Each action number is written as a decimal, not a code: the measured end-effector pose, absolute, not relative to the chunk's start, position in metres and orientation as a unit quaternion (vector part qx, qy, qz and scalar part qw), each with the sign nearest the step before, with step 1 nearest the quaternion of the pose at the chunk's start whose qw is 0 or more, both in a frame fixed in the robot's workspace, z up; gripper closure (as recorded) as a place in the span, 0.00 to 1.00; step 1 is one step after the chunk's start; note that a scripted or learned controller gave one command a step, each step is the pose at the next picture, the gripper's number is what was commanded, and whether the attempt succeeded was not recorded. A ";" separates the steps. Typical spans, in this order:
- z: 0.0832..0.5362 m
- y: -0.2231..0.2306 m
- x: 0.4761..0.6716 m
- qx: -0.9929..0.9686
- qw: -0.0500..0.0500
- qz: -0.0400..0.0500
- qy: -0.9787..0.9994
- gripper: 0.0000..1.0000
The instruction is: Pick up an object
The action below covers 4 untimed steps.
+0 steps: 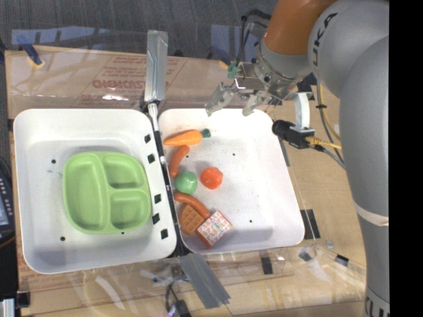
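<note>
Carrying two shallow white bins side by side on a cardboard-and-plastic-covered bench [79, 78], with grey carpet running behind. Holding a green divided tray [106, 191] in the left bin [26, 177]. Gathering the candidates in the right bin [264, 177], mostly along its left side: a toy carrot [183, 137] near the top, a sausage-like orange piece [176, 160] below it, a green ball [186, 180] just beside a red-orange tomato-like ball [211, 177], then a waffle-like brown piece [193, 218] touching a small patterned box [214, 228] near the bottom edge. Hovering above the right bin's far rim: the pincer [231, 102], fingers spread and gripping nothing, well apart from every toy. Judging the task as barely begun: nothing lifted, all pieces lying in the bin. Remaining, by this reading: choosing one object, descending over it, closing and raising it.
</note>
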<state>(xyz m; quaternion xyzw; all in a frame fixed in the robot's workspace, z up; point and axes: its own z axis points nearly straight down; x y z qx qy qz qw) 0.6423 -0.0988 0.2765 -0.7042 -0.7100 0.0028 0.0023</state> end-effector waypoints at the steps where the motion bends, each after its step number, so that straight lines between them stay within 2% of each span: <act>1: 0.189 -0.056 0.562 -0.582 0.003 0.002 -0.813 0.00; 2: 0.189 -0.070 0.498 -0.636 0.003 0.002 -0.772 0.00; 3: 0.101 -0.104 0.489 -0.725 0.002 -0.001 -0.689 0.00; 4: 0.109 -0.104 0.491 -0.723 0.001 -0.001 -0.691 1.00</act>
